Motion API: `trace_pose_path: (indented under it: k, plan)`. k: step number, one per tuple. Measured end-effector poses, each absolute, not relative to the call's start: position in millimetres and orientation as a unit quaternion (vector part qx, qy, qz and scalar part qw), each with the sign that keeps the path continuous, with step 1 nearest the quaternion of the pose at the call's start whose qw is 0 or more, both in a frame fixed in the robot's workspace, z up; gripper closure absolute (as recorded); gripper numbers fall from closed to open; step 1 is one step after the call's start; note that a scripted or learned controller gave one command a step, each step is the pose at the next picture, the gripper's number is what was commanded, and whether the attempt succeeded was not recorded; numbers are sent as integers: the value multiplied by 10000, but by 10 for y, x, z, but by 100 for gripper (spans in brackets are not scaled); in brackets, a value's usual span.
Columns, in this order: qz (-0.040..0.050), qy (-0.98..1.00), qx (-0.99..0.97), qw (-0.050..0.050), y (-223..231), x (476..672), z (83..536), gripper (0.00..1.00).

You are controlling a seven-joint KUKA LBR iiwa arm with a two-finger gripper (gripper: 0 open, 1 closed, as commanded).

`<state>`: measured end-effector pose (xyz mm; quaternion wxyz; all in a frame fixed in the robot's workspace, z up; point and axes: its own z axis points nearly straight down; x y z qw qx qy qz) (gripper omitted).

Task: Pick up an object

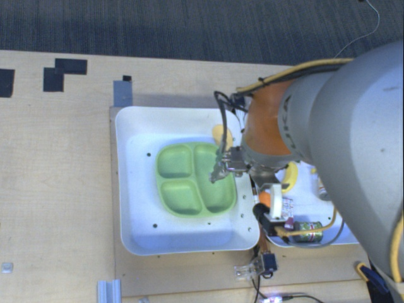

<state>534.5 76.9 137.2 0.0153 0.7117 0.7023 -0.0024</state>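
The green plate (pixel 192 186), a divided dish with three compartments, is the likeliest thing to be picked up, and it lies in the left bin (pixel 136 169), a little toward that bin's right side. The pincer (pixel 222 167) hangs over the plate's right edge, at the rim of the upper right compartment. Its metal parts are small and partly lost against the orange band of the arm (pixel 271 131), so whether its tips are apart or together cannot be told, and nothing can be seen caught between them.

From the pincer the bulk of the plate spreads away to the left and slightly down in the view; the plate is roughly round with soft corners, so it has no strong long axis, and the raised rim directly below the tool is, in my judgement, the only part thin enough to pinch. A straight descent would meet that rim or the ridge between compartments.

The plate is pale lime green, smooth and matte, probably light plastic, lying flat and right way up. Just above the pincer a small yellow object (pixel 218 133) rests near the bin's upper right wall. The right bin (pixel 315 242), mostly hidden by the arm, holds a banana (pixel 290 177) and a dark can (pixel 307 231). Both bins sit on the pale wooden table (pixel 57 188).
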Motion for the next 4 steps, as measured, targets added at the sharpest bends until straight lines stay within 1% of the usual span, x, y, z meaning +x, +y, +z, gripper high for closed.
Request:
trace_pose_path:
  k: [1,2,4]
  plan:
    - [-26,7020,7120,164,782,5345,1357,0]
    - [6,7012,7126,218,799,5310,1313,0]
    - [14,7013,7125,225,805,5309,1301,0]
